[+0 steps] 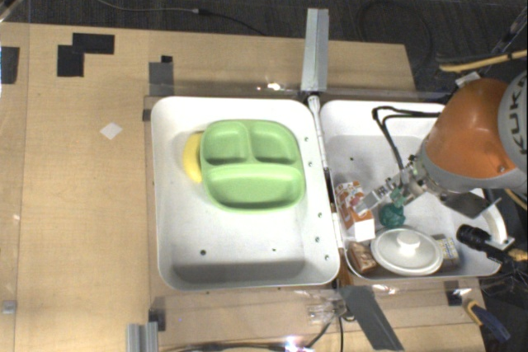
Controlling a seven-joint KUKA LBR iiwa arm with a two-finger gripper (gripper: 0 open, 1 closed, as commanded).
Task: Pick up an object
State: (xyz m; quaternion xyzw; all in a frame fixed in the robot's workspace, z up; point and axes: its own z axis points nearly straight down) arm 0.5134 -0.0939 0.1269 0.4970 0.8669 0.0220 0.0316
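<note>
Over right bin [462, 115], gripper [398, 192] sits low beside small teal object [393, 216], jaw state cannot tell, white lidded bowl [406, 251] just below, snack packet [353, 202] left, green 3-section tray [251, 162] over yellow item [192, 158] in left bin [177, 243].

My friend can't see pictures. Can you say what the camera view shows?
A robot arm's gripper hangs over the right bin, just above a small teal object and near a white lid. The left bin holds a green divided plate partly covering something yellow.
</note>
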